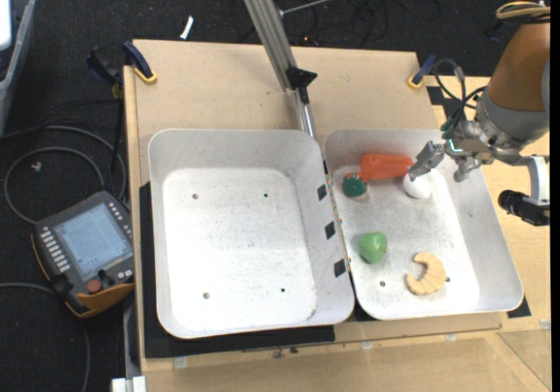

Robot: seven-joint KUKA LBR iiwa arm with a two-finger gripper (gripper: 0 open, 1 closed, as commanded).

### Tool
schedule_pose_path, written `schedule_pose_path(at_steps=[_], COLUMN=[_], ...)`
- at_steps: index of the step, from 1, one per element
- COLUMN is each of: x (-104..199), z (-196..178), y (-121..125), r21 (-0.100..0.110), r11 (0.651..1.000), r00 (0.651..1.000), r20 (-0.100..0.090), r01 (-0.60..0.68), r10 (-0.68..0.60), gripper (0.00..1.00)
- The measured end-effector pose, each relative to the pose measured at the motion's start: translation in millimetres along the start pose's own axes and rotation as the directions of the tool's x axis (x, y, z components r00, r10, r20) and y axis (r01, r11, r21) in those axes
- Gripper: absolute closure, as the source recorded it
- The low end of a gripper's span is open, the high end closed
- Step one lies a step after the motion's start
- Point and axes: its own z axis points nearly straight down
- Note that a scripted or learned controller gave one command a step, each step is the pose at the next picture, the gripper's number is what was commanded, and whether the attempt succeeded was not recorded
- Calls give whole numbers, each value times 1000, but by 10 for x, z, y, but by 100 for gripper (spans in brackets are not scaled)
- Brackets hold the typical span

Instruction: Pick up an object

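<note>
Reaching in from the right edge of the frame, the grey arm (pixel 516 110) with its orange band hangs over the upper right part of the right bin (pixel 490 241), and its gripper (pixel 444 163) sits low above the bin's floor there. Two fingers (pixel 429 157) show spread apart with nothing between them, so the gripper is open and holds nothing. The left finger's tip stands just above a small white ball (pixel 417 186), close enough that contact cannot be judged from this angle. Just to the left of the ball lies an orange carrot-shaped piece (pixel 383 166), stretched across the upper middle of the right bin, and at its left end sits a small dark green round thing (pixel 353 185), touching or nearly touching it. Lower in the same bin, near its left wall, rests a light green pepper-like object (pixel 373 247), and to the lower right of that lies a tan croissant-shaped piece (pixel 428 274), curved and well apart from the gripper. The left bin (pixel 166 163) fills the middle of the frame, its speckled floor beside the right bin's, the two rims overlapping along the centre. A handheld control pendant (pixel 86 246) lies on the dark floor at the left of the frame.
</note>
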Motion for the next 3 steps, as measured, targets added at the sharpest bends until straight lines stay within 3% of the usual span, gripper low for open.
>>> schedule_pose_path(at_steps=[1, 3], x=[1, -78], z=[-28, 1006], y=[11, -36], r21=[-5, -2], r11=[1000, 1000], r00=[1000, 1000], r20=[1, 1], r01=[1, -2], r10=[-1, 2], gripper=[0, 0])
